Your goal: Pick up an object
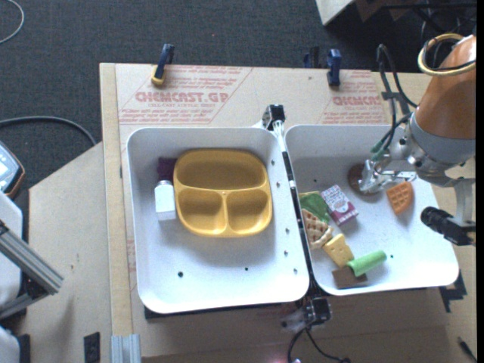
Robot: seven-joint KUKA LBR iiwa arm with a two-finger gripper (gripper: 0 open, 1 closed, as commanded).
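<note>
The gripper (372, 178) is hanging low over the far half of the right bin (442, 267), and whether it is released or clenched cannot be told from this slanted look down; nothing can be seen gripped in it. Just beside it, on the side away from the arm and partly tucked under it, a small brown round piece (355, 176) is lying, and this is looking like the likeliest target, so the coming move is probably turning on a short shift toward the divider rather than a long reach. Just beside the gripper on the arm's side and slightly nearer the camera, an orange waffle piece (399, 197) is sitting flat. A little farther from the gripper toward the divider, a dark red carton (339, 204) is lying tilted, with a green and tan waffle toy (315, 218) beyond it against the wall. Well apart from the gripper, toward the near rim, a yellow wedge (338, 249), a green cylinder (368, 262) with its long axis running across the bin, and a brown block (349, 278) are clustering. Farthest away, in the left bin (144, 278), a yellow divided tray (222, 191) is resting beside a white bottle (165, 200).
</note>
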